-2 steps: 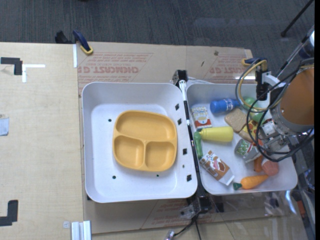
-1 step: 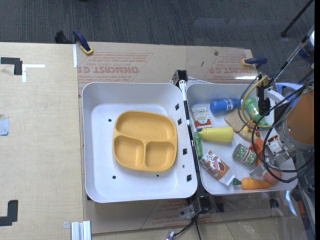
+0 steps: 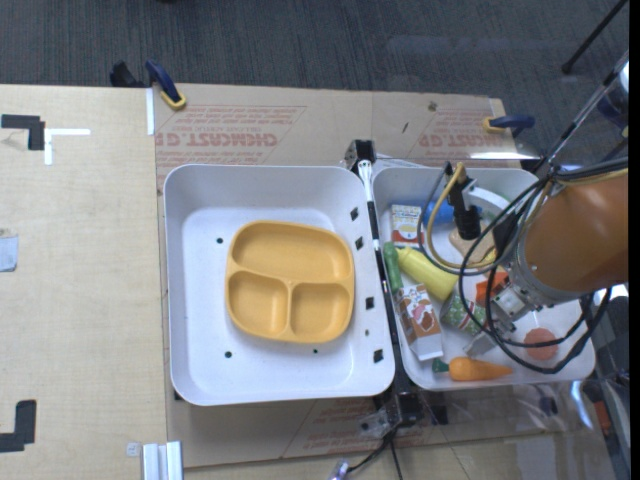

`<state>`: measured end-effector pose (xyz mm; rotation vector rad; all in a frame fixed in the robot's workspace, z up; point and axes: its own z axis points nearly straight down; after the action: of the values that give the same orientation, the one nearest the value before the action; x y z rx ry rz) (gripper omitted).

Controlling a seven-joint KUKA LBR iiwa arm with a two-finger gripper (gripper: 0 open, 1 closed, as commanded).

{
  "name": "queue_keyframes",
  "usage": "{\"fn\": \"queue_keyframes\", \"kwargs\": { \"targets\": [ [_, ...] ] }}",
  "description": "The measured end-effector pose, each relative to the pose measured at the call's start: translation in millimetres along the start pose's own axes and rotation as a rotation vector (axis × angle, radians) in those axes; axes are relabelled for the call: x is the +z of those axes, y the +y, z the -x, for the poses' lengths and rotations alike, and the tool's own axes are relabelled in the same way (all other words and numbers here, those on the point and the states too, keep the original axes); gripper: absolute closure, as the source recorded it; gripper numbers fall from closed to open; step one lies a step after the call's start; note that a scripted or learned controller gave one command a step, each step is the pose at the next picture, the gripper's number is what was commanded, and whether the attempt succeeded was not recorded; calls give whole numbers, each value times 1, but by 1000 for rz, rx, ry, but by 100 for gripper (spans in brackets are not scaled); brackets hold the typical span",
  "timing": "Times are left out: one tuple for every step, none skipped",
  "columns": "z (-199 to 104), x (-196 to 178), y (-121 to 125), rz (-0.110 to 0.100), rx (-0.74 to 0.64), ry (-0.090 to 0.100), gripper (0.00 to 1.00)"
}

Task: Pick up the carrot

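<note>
Small orange tapered carrot: lengthwise along right bin's near edge, just below end effector, whose grip state seemingly cannot be told.

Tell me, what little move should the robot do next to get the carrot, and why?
Probably slide the end effector a little toward the bin's near edge and lower. The carrot lies on its side by the right bin's near wall, just past the end effector, apart from the banana.

The right bin was crowded: the carrot lay by its near wall, a box and banana close beside, cables looping above. The left bin held a tray with open floor around it.
</note>
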<state>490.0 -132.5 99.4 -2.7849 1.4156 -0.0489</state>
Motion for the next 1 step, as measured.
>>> {"fn": "queue_keyframes", "kwargs": {
  "targets": [
    [-38, 8, 16, 27, 168, -21, 0]
  ]
}}
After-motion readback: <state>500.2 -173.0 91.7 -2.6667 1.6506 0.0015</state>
